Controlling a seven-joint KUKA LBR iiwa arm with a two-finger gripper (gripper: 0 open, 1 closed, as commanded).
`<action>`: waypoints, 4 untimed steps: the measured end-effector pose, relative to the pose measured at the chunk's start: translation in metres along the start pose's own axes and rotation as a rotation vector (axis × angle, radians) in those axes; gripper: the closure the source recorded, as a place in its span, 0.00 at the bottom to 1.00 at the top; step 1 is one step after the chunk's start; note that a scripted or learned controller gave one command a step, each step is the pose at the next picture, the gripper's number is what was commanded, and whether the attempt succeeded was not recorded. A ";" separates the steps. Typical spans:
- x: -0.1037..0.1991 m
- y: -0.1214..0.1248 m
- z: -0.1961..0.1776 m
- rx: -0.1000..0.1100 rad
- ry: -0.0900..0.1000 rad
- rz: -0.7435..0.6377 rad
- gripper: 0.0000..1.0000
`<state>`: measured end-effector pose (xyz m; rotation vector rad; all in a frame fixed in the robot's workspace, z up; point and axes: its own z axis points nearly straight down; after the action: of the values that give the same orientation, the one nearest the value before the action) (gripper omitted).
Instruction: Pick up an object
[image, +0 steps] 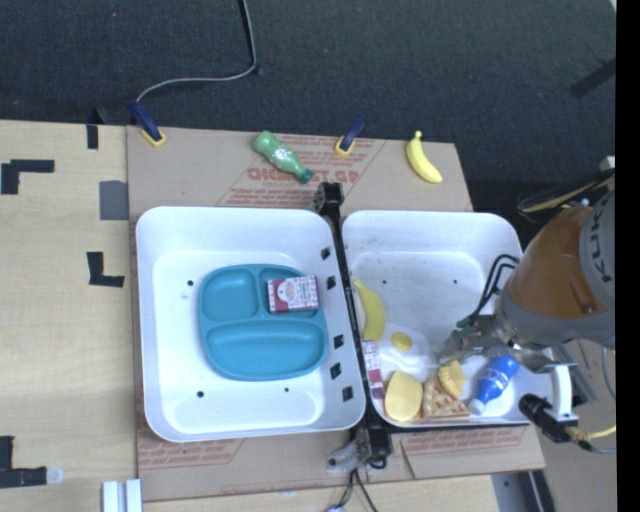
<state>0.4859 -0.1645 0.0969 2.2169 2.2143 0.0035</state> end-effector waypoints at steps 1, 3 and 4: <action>0.035 -0.002 -0.050 0.008 0.005 -0.003 1.00; -0.010 0.058 -0.093 0.009 0.004 -0.001 0.00; -0.032 0.008 0.001 0.011 0.005 -0.001 0.00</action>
<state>0.4942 -0.1961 0.0964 2.2241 2.2229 -0.0030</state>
